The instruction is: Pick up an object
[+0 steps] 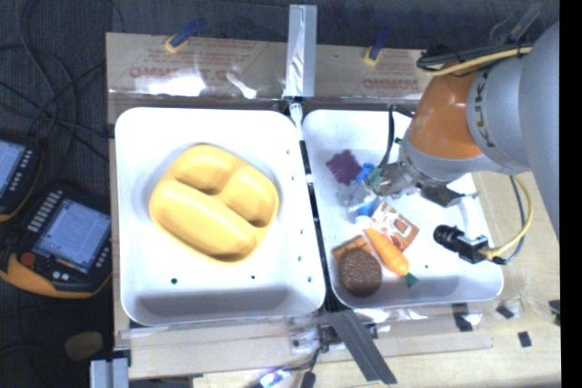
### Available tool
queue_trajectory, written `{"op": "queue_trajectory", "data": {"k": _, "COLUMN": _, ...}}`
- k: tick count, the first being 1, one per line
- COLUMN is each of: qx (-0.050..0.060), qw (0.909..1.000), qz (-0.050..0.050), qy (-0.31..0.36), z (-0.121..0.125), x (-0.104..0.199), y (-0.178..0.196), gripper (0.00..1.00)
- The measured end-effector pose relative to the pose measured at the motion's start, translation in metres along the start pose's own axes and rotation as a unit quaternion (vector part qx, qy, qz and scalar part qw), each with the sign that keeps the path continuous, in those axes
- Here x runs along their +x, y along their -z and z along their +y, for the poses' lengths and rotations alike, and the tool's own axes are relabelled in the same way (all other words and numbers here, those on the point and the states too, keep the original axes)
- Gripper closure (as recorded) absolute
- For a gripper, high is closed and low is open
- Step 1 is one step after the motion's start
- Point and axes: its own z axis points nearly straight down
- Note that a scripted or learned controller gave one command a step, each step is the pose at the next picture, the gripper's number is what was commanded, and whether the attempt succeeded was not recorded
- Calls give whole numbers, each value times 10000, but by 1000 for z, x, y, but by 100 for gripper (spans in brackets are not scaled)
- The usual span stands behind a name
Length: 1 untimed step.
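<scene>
Arm (491,114): grey with an orange band, reaching in from three o'clock over the right bin.
Gripper (386,181): low over the middle of the right bin, at about nine o'clock from the orange band; its state cannot be told from this angle.
Right bin (455,286): white and shallow, holding a cluster of small things on its nine o'clock half.
Purple piece (343,165): toward twelve o'clock in the cluster, just beside the gripper at its ten o'clock.
Blue piece (366,174): between the purple piece and the gripper, partly hidden.
Printed packet (395,225): white and orange, at six o'clock from the gripper.
Carrot (389,253): orange, slanting toward five o'clock, touching the packet's lower edge.
Brown disc (360,271): round and dark, at the bin's seven o'clock corner, just beside the carrot.
Left bin (136,286): white, beside the right bin at nine o'clock.
Yellow lump (213,200): large, bread-like, lying in the middle of the left bin.
Handheld screens (56,236): on the floor, well apart at nine o'clock from the left bin.
</scene>
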Motion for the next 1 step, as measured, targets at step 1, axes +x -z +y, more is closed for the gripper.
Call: {"op": "queue_trajectory", "data": {"k": 1, "qx": 73, "qw": 9986, "qz": 7, "qy": -519, "z": 77, "x": 59, "y": 83, "gripper": 100}}
